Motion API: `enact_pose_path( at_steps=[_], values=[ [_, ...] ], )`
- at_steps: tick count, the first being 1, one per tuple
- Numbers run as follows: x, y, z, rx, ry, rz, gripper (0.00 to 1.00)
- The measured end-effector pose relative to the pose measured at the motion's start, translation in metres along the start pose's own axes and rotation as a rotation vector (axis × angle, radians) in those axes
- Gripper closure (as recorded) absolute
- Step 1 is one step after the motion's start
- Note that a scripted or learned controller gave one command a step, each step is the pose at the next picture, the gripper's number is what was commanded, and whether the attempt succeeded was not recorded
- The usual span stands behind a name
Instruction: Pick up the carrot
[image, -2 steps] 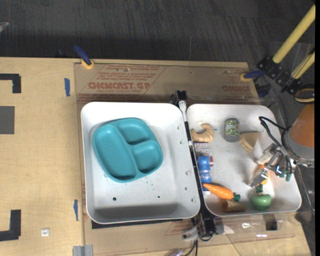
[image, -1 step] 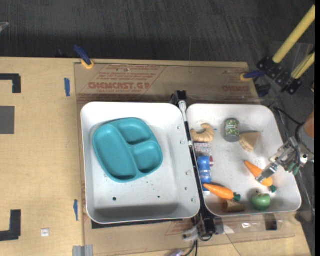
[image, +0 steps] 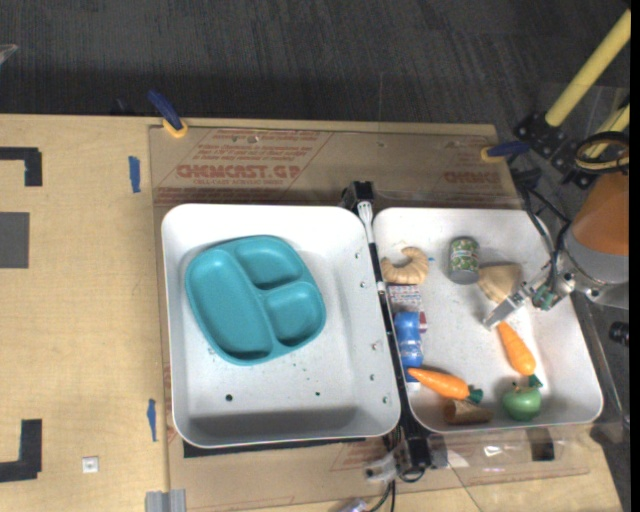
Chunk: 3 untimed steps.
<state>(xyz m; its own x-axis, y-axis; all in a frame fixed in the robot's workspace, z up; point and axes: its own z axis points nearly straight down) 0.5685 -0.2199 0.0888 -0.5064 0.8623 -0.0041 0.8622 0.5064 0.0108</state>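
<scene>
Take the right bin (image: 590, 395) as your landmark: you have two carrots in it, one carrot (image: 517, 348) lying tilted near its right wall just above the green apple (image: 521, 401), the other carrot (image: 440, 382) lying along its near edge by the divider. Your gripper (image: 510, 308) sits just above the upper carrot's top end; how its grip stands cannot be told.
</scene>
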Motion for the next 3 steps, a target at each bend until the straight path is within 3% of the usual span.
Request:
enact_pose_path(
  at_steps=[1, 2, 3],
  values=[
    [-0.002, 0.002, -0.013, -0.003, -0.008, -0.003, 1.0],
    [-0.002, 0.002, -0.012, -0.002, -0.007, -0.003, 0.0],
    [0.053, 0.008, -0.001, 0.005, -0.002, -0.062, 0.0]
  ],
)
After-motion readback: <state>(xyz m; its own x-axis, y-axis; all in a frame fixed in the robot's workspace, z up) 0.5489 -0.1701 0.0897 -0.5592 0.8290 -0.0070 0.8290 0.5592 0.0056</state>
